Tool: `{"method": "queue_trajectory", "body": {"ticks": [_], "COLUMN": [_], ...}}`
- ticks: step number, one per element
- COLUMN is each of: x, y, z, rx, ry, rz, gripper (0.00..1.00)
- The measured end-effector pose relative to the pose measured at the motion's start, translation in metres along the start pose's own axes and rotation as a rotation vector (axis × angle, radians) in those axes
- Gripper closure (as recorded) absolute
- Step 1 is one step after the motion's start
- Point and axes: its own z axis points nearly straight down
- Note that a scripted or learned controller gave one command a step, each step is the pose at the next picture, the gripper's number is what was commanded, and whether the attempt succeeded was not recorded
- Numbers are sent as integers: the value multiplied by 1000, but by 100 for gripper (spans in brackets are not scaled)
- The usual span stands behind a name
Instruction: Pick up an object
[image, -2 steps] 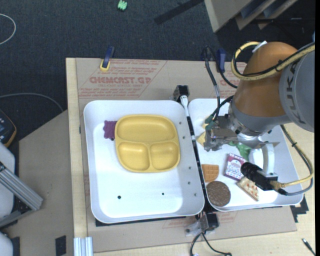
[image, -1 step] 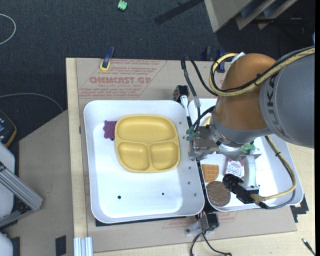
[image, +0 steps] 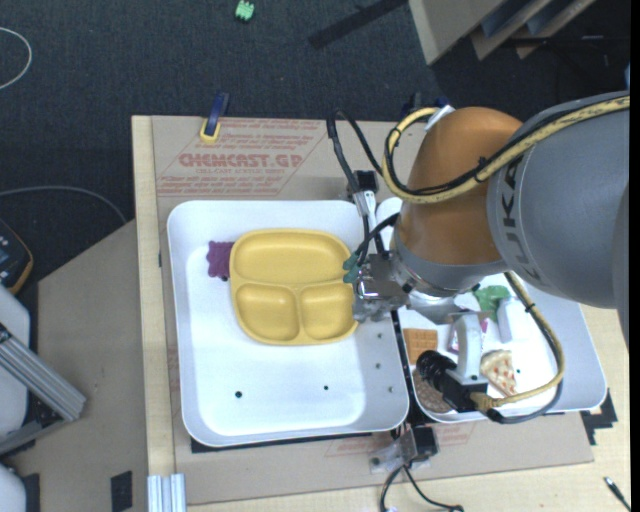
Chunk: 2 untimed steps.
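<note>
Looming grey arm (image: 575, 200) with its orange band (image: 455, 190) fills the right side of the camera view, reaching in over the bench and hiding much of the right bin (image: 585, 355). Its gripper (image: 364, 284) hangs low at the divide between the two bins, right at the right-hand edge of a yellow divided plate (image: 292, 285); whether the gripper is parted or closed cannot be told from this angle, nor whether it touches the plate. The plate, with one long compartment and two smaller ones, lies flat in the upper half of the left bin (image: 185, 330), upright and unlifted. A small purple object (image: 217, 258) sits just beside the plate's left edge, touching it or tucked slightly beneath. In the right bin, partly screened by the arm, lie a toy pizza slice (image: 500, 372), a green item (image: 492, 296) and a tan square piece (image: 421, 338). Both bins rest on a brown cardboard sheet (image: 250, 160) printed with red lettering, with a blue-and-yellow clamp (image: 212, 120) at its far edge.
</note>
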Motion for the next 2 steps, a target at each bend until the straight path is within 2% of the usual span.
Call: {"method": "queue_trajectory", "body": {"ticks": [1, 2], "x": [1, -9], "y": [2, -7], "z": [2, 8], "rx": [0, 4], "ry": [-1, -2], "rz": [4, 7], "gripper": [100, 100]}}
